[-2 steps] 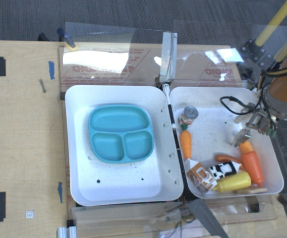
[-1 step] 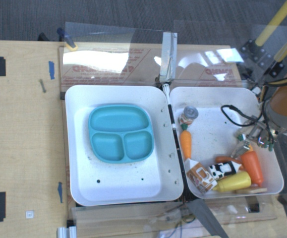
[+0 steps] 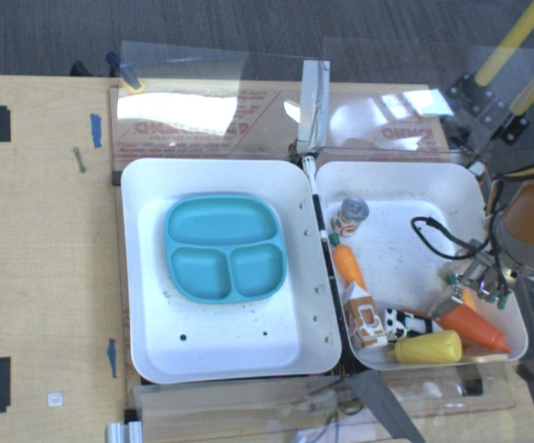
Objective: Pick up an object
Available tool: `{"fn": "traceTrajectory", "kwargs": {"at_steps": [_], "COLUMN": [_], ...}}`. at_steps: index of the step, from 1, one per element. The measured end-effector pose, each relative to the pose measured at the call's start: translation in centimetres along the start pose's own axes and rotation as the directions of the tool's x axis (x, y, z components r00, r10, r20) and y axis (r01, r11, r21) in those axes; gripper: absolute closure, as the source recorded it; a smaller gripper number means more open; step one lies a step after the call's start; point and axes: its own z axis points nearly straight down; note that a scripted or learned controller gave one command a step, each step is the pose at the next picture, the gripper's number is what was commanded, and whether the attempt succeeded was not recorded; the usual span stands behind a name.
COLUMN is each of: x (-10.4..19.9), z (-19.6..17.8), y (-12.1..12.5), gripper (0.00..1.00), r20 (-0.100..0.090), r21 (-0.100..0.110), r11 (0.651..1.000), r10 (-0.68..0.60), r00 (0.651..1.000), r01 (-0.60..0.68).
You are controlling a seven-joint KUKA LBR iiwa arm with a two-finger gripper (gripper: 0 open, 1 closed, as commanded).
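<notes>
Light falls bright and even from overhead on my table (image 3: pixel 36 275). Strong white glare streaks the clear sheet (image 3: pixel 188 109) behind the two bins (image 3: pixel 147 340), washing out its printing. Shadows stay soft and short. The picture is slightly grainy, softer toward the right edge.

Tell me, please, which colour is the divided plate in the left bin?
The divided plate is light blue, turquoise-like. It shows clearly in the camera view, lying in the left bin.
</notes>
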Motion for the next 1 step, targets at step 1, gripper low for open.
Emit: {"fn": "traceTrajectory", "kwargs": {"at_steps": [1], "x": [2.15], "z": [-0.06], "y": [-0.03], "gripper": [0.0], "r20": [0.005], "r21": [-0.001], "r11": [1.0], "r10": [0.023], "r00": [1.0], "r01": [-0.023]}}
